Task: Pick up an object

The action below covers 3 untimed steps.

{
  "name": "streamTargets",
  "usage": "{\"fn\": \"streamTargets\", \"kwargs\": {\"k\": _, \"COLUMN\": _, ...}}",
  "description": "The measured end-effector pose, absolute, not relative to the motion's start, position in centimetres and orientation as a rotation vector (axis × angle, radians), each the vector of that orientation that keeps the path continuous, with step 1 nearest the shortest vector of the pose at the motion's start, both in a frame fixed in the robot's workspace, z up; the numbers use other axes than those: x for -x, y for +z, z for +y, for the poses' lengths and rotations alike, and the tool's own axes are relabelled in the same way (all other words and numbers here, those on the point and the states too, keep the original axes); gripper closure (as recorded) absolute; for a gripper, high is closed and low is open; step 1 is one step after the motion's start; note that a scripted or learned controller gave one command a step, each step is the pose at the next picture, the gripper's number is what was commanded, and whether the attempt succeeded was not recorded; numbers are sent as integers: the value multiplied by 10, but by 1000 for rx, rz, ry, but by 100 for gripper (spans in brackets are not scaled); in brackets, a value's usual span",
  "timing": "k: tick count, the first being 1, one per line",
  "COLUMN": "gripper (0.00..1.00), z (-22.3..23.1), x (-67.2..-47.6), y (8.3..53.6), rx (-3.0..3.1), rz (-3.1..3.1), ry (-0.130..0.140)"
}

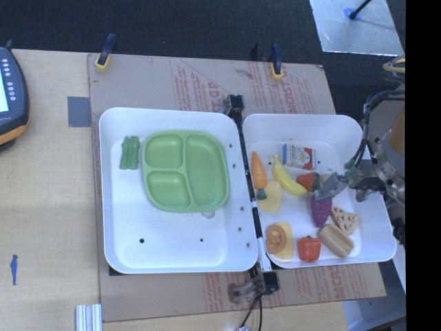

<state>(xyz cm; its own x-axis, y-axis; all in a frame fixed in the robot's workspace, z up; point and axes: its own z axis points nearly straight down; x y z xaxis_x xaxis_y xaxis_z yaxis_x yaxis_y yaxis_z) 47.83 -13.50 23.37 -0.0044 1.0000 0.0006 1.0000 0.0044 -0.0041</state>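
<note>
Toy food (310, 205) in right white bin (348, 126)

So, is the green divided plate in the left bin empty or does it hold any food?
Empty. All three compartments of the green plate show bare green; the green toy vegetable lies beside it, on the bin floor.

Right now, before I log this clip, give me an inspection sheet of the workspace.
Surface: wooden bench under a cardboard sheet, two white bins.
Job's things: right bin holds carrot, banana, milk carton, grapes, red pepper, hot dog.
Clutter: left bin holds green divided plate and green vegetable.
Gripper: gripper low over right bin; finger state unclear.
Cables: one at bottom edge.
Surroundings: pendant, clamps.
</note>
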Motion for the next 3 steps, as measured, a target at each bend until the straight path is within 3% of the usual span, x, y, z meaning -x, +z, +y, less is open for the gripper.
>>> {"fn": "streamTargets", "kwargs": {"k": 1, "gripper": 0, "z": -143, "x": -498, "y": 132, "rx": 2210, "rz": -2222, "ry": 9}}
{"fn": "streamTargets", "kwargs": {"k": 2, "gripper": 0, "z": -147, "x": -550, "y": 109, "rx": 2213, "rz": -2231, "ry": 2}}
{"fn": "streamTargets", "kwargs": {"k": 3, "gripper": 0, "z": -121, "x": -588, "y": 91, "rx": 2211, "rz": -2232, "ry": 1}}
